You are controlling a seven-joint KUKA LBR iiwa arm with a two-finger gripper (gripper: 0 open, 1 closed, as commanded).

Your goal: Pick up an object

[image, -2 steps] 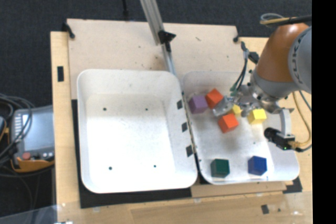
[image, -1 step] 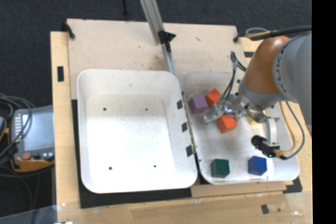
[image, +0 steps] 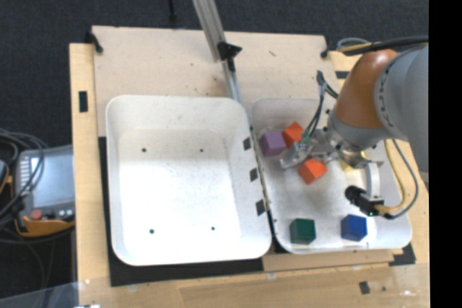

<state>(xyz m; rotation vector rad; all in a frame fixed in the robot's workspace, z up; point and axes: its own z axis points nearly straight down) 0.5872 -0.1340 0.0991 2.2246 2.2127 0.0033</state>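
The right white bin (image: 393,231) holds several small cubes. A purple cube (image: 273,143) and an orange cube (image: 293,133) lie side by side at its upper left. A second orange cube (image: 312,170) sits near the middle, just below and to the right of my gripper (image: 297,154). A green cube (image: 303,230) and a blue cube (image: 354,227) rest along the front wall. The gripper hangs low over the bin between the purple cube and the lower orange cube, close to both. The wrist hides the bin's right middle.
The left white bin (image: 180,112) lies beside the right one, with a dividing wall between them. A slanted aluminium post (image: 206,3) rises behind the bins. A pendant device (image: 43,191) and cables lie off the bench's left edge.
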